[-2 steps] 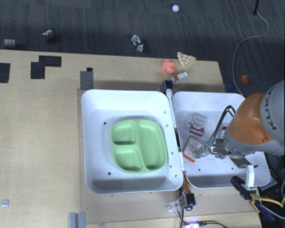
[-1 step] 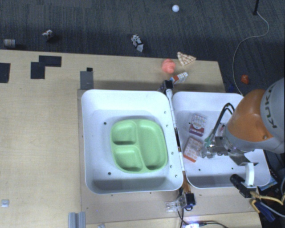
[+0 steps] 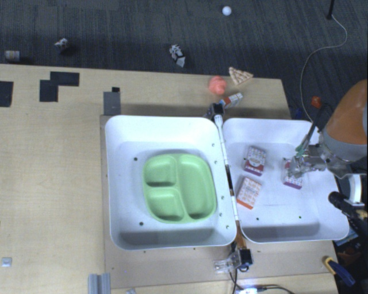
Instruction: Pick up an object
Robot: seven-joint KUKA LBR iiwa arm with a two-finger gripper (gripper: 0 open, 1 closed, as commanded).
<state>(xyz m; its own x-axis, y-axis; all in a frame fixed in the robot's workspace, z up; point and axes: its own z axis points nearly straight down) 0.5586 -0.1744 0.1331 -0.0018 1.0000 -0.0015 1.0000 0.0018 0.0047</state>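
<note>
Bins: two white ones side by side on the worktop (image 3: 52, 201). Left bin (image 3: 118, 189) holds one green divided tray (image 3: 178, 186) with three compartments. Right bin (image 3: 276, 224) holds three small packets.

Packet count and look:
- red-and-white packet (image 3: 255, 160), near the bin's upper left, small flat box shape, print on it too small to read.
- orange-and-white packet (image 3: 248, 192), just below the first, tilted, also flat; no legible text.
- purple packet (image 3: 293, 181), toward the bin's right, directly under the gripper (image 3: 296, 167). Whitish top face with a purple lower edge; label unreadable.

Gripper sits low over the purple packet, touching or nearly touching it. Can't tell how far apart the fingers are, nor whether the packet is actually between them; metal parts blur together at this resolution. Arm (image 3: 351, 126) comes in from the right, orange band visible above the wrist.

Outside the bins, on the worktop beyond their far edge: one pink ball (image 3: 217, 85), one triangular wedge-shaped item (image 3: 240, 76), one small tube or marker (image 3: 230, 101) just beside the bin junction. Several small bits lie on the dark carpet (image 3: 144, 28) beyond, including a white ball (image 3: 226, 10).

No brand or writing legible anywhere.
</note>
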